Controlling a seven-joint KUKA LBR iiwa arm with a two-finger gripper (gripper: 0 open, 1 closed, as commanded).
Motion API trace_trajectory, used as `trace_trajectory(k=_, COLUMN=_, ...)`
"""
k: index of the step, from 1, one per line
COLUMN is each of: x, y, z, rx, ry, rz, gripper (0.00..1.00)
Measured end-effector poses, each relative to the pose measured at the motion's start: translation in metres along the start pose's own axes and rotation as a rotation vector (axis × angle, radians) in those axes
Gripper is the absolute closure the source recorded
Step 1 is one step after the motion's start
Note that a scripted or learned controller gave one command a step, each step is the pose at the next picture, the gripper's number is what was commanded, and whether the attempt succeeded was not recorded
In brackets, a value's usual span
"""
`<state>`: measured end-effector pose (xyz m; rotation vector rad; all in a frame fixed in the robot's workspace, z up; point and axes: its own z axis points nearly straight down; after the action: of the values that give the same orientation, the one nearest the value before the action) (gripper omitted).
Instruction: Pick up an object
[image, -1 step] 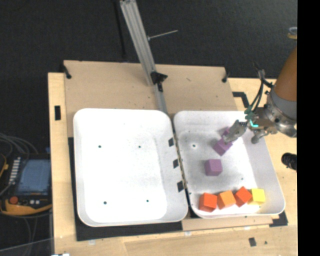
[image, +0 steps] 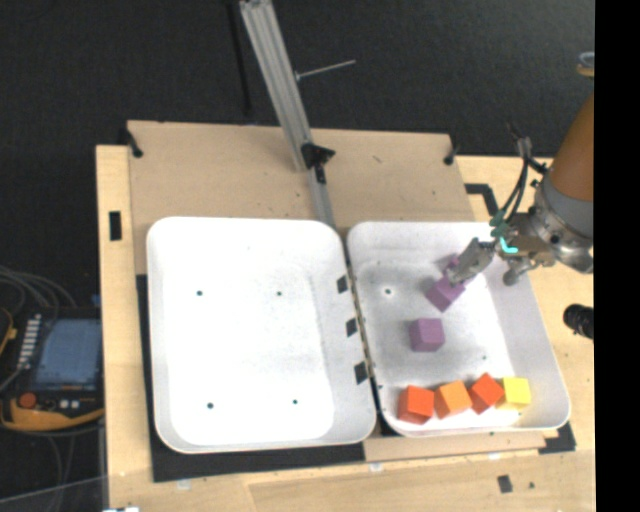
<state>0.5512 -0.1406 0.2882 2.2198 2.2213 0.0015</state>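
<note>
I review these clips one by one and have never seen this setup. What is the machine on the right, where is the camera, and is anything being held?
One fixed camera looks down at a slant on a bench with two white bins. The left bin has a bare floor. The right bin holds two purple blocks and a row of four: red, orange, red, yellow. The arm reaches in from the right. Its end effector sits at the upper purple block; whether it grips it is unclear. The lower purple block lies free.

A metal pole (image: 285, 95) slants over the desk (image: 400, 150); a blue-screened device (image: 62, 358) with cables (image: 25, 285) sits far left.
</note>
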Motion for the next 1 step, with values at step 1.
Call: trace_trajectory(k=1, x=-0.0042, y=-0.0017, z=0.0628, rx=0.007, ry=-0.001, rz=0.002, gripper=0.0)
